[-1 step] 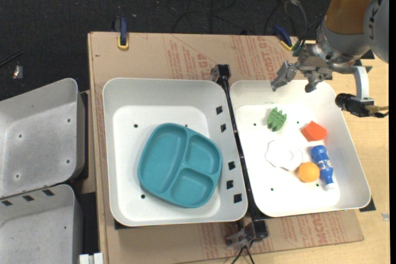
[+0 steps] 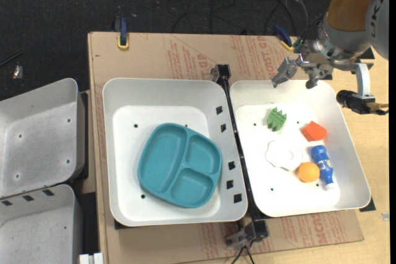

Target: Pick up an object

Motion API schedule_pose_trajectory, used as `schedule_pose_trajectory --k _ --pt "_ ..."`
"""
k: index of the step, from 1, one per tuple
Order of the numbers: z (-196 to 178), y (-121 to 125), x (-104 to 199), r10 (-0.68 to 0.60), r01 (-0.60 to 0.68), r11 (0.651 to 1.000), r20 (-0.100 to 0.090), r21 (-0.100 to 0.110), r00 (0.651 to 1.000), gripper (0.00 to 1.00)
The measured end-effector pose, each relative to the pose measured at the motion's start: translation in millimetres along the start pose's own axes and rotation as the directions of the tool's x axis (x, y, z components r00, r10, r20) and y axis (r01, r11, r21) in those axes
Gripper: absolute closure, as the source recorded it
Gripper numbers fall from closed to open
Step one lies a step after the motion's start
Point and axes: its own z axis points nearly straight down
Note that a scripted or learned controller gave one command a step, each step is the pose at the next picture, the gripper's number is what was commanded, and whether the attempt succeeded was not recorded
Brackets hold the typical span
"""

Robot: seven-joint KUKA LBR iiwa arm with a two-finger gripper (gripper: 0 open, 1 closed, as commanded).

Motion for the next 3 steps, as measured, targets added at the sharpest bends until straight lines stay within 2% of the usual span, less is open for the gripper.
schedule_pose_trajectory --k 1,2,3 --pt "62 -6 -3 0.002 -0.002 1.0 0.0 0.006 1.0 0.0" --pt "118 -11 7 0.0 0.0 1.0 -0.001 0.005 1.0 0.0" --pt "147 -9 6 0.001 -0.001 1.0 0.004 -0.007 1.0 0.0"
